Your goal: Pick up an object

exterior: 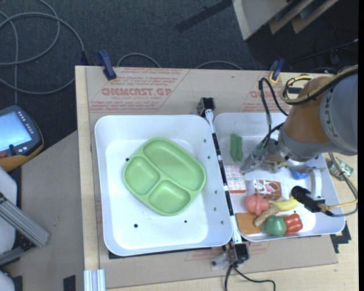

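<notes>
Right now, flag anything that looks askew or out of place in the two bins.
The green three-compartment plastic plate sits rotated askew in the left white bin. Toy foods crowd the near end of the right white bin, overlapping one another. Nothing looks spilled or damaged.

Floor: dark grey carpet [170,34], with thin cables [34,40] looping across it.
Tabletop: pale wood board [165,85] printed with red lettering, blue clamps [106,63] on its far edge.
Left edge: handheld pendant [17,136] with lit screen.
Top right: pale furniture [273,14].
</notes>
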You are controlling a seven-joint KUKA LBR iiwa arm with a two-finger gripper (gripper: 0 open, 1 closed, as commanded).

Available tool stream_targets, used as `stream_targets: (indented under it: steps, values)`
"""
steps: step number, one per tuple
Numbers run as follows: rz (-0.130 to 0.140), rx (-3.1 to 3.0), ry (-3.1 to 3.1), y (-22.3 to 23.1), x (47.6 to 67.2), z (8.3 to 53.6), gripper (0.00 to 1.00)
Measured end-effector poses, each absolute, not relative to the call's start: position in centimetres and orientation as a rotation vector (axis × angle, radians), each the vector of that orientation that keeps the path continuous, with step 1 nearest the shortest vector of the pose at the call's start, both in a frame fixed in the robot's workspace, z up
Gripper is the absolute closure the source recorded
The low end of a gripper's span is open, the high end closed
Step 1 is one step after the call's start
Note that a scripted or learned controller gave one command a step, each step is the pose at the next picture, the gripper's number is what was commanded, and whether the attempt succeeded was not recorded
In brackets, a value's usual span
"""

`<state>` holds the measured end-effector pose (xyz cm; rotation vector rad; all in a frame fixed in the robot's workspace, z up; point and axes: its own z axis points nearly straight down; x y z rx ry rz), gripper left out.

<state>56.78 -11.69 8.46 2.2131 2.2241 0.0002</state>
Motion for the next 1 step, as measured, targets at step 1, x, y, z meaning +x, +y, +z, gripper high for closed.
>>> stream_targets:
  steps: [1]
  values:
    - [-0.045, 2.250, 2.236, -9.71, 64.67, 8.23, 0.00]
